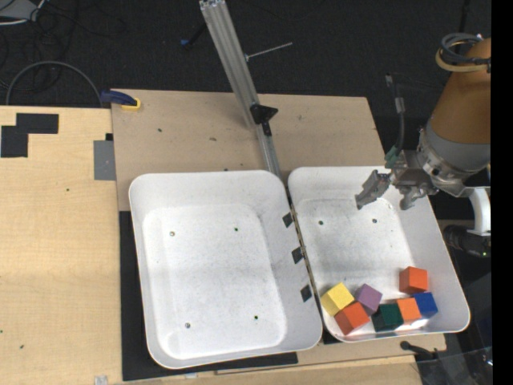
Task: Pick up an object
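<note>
Several small blocks lie at the near end of the right bin [345,184]: a yellow block [338,297], a purple block [369,296], a red-orange block [351,317], a dark green block [388,317], an orange block [409,307], a blue block [426,303] and another red-orange block [414,279]. My gripper [390,193] hangs over the far right part of that bin, well above and behind the blocks. Its two fingers stand apart, with nothing between them.
The left bin [160,191] sits beside the right one, with black clips [297,254] along the shared edge. A slanted aluminium bar [236,66] rises behind the bins. Wooden bench surface lies to the left and behind.
</note>
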`<state>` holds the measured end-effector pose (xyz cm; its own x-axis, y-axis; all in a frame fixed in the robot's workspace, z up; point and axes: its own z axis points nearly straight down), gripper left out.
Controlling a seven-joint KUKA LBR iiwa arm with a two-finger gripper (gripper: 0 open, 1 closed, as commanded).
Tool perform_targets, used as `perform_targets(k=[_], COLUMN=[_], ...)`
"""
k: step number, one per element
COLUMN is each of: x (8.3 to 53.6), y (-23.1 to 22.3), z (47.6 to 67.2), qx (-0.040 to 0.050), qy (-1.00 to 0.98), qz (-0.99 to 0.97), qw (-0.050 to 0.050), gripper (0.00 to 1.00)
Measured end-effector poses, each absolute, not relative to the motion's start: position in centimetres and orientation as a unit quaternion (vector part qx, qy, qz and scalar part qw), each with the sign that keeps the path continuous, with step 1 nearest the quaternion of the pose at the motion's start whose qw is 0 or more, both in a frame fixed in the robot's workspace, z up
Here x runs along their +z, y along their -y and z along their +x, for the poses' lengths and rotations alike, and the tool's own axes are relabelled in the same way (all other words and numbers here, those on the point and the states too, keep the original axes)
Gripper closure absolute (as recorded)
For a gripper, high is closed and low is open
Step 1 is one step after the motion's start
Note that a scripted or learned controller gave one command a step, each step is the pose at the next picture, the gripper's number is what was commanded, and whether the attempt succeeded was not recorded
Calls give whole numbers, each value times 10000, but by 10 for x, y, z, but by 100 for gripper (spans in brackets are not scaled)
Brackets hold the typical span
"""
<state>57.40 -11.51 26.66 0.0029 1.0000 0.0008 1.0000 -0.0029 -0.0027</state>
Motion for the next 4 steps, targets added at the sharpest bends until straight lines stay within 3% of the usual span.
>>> perform_targets(k=[1,2,3,4], x=[200,336,477,544], y=[84,82,209,106], z=[559,493,500,487], qx=[29,-17,-3,-19], qy=[7077,7073,7055,7100], qz=[-7065,-7070,-7087,-7042], qw=[50,-19,-43,-15], gripper=[0,0,0,0])
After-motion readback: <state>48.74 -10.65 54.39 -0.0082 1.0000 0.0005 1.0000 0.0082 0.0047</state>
